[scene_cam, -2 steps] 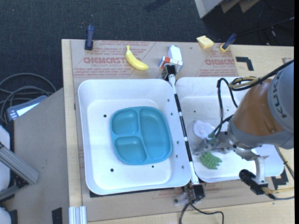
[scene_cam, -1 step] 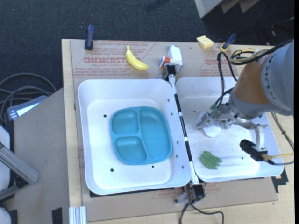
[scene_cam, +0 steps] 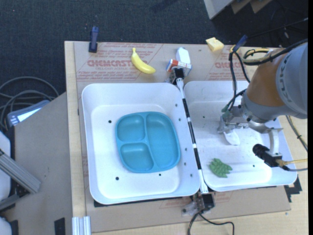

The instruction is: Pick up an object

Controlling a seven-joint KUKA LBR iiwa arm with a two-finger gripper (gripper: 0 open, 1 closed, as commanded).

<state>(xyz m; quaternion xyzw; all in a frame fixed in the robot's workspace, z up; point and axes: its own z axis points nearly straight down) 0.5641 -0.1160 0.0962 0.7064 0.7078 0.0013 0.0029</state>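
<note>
My gripper [scene_cam: 229, 128] reaches down into the right bin [scene_cam: 205, 102] near its middle, under the grey arm with the orange band. A small white object [scene_cam: 234, 138] lies on the bin floor right below the gripper, touching or almost touching it. I cannot tell whether it is held. A green leafy toy [scene_cam: 220, 168] rests near the front of the same bin, apart from the gripper. In the left bin [scene_cam: 98, 106] lies a blue divided plate [scene_cam: 146, 142].
Behind the bins, on the cardboard, lie a yellow banana [scene_cam: 142, 62], a small white, red and blue item [scene_cam: 180, 61], a yellow block [scene_cam: 214, 44] and a blue clip [scene_cam: 93, 38]. A ridge [scene_cam: 188, 126] separates the two bins.
</note>
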